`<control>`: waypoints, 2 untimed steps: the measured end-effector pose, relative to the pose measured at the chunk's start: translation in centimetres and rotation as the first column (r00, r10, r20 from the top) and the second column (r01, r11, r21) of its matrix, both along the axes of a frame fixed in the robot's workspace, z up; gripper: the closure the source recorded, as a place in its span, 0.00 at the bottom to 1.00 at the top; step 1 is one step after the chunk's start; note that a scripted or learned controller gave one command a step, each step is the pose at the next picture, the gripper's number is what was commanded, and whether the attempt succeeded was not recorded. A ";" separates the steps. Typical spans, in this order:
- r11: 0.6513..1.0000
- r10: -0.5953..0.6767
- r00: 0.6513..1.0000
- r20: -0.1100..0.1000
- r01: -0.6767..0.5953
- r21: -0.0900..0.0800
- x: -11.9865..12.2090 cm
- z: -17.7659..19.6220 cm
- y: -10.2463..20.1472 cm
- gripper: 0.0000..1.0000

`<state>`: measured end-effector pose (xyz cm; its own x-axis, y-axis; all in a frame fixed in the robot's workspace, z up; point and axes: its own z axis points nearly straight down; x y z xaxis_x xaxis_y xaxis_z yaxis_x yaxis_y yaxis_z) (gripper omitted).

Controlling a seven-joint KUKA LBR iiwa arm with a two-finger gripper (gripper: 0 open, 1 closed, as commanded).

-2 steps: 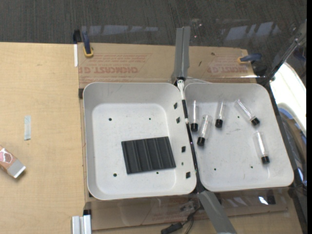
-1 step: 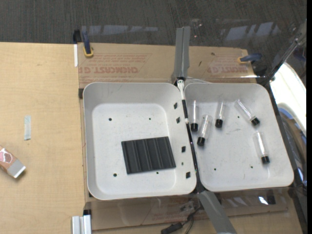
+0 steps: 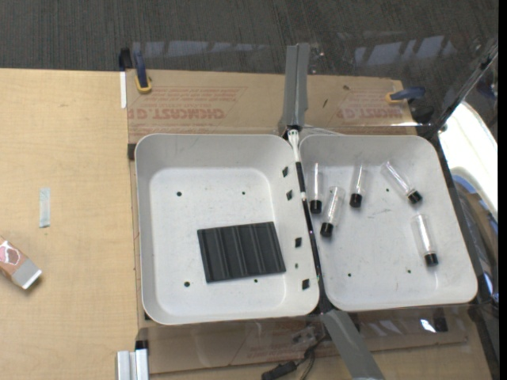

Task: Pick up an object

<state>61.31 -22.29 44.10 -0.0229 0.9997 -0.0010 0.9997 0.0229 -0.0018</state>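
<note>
Camera view: right bin (image 3: 455, 279) holds five tubes (image 3: 329, 212).

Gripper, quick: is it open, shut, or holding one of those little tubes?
Gripper: cannot be told.
Five tubes lie loose in the right-hand bin, nothing gripping them.

Pale wooden bench (image 3: 63, 133), two white bins side by side on brown cardboard (image 3: 206, 101), left bin (image 3: 150, 212), right bin (image 3: 451, 236), small grey strip (image 3: 44, 207) and red-and-white packet (image 3: 17, 264) at far left
</note>
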 end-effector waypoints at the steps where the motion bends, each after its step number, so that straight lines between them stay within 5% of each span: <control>1: 1.000 0.007 1.000 0.000 -0.007 -0.001 4.7 -0.1 0.1 1.00; 2: 0.988 -0.157 0.988 -0.001 0.157 0.000 1.0 -0.1 0.0 1.00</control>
